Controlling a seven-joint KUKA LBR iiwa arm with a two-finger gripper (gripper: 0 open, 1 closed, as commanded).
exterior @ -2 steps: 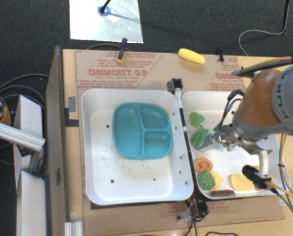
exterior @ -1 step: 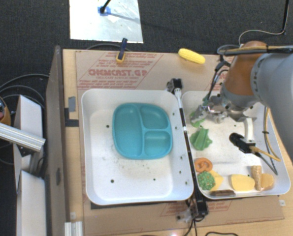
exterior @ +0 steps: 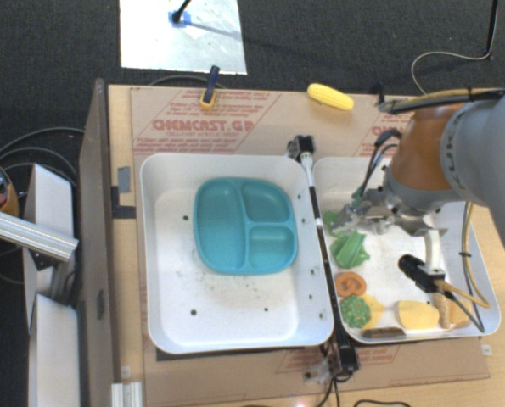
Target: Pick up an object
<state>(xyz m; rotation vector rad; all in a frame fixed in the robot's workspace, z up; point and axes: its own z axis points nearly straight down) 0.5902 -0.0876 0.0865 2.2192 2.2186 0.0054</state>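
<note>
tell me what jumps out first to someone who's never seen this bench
The big teal plastic divided tray lying in the left white bin draws the eye first. Next comes the grey arm with its orange band reaching into the right white bin, its pincer down beside a green leafy toy vegetable, with more small toy foods clustered along that bin's near edge. A yellow banana-shaped toy lies on the cardboard behind the bins.
</note>
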